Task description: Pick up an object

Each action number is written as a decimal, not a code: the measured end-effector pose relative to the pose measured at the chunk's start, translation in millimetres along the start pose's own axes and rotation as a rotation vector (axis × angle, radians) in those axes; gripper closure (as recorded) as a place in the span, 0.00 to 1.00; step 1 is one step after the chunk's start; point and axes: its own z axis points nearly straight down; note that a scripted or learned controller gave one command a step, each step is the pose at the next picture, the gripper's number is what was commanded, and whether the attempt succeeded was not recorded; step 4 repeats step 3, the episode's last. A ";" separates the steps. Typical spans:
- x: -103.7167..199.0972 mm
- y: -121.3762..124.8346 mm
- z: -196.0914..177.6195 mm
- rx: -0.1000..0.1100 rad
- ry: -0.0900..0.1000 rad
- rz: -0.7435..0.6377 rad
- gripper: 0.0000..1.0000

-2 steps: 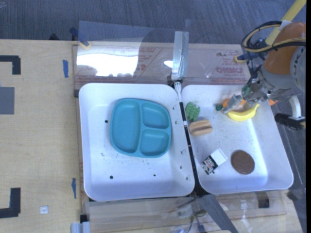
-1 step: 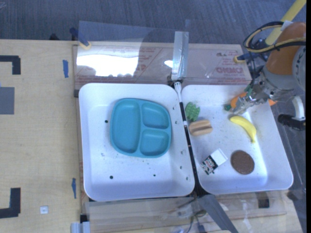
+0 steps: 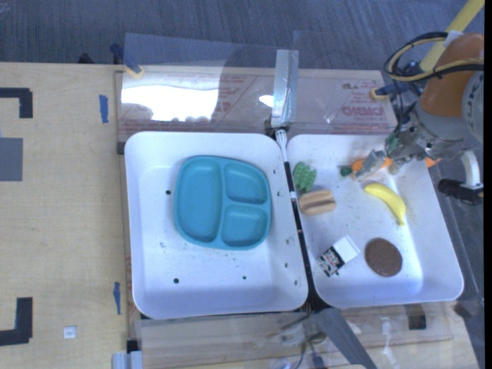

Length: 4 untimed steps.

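Over the right bin's (image 3: 430,283) far corner the fingers (image 3: 378,162) hover low, whether spread or pressed together I cannot tell, beside a small orange piece (image 3: 358,164). Just below them lies the banana (image 3: 387,201), long axis slanting from beside the fingers down and to the right. It looks light, smooth and curved, probably slippery; a grip across its middle seems safest.

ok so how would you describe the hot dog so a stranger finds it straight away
Look in the right bin, along its left wall. The hot dog lies just below the green leafy piece; it is the tan bun with a reddish strip.
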 end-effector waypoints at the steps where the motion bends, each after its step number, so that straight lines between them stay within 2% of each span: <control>1: 10.3 -79.0 7.9 -0.032 -0.027 -0.189 0.00; 2: 6.6 -78.4 -1.3 -0.037 -0.036 -0.186 1.00; 3: 88.8 -59.1 -98.6 -0.033 -0.033 -0.026 1.00; 4: 88.8 -59.1 -98.6 -0.033 -0.033 -0.026 1.00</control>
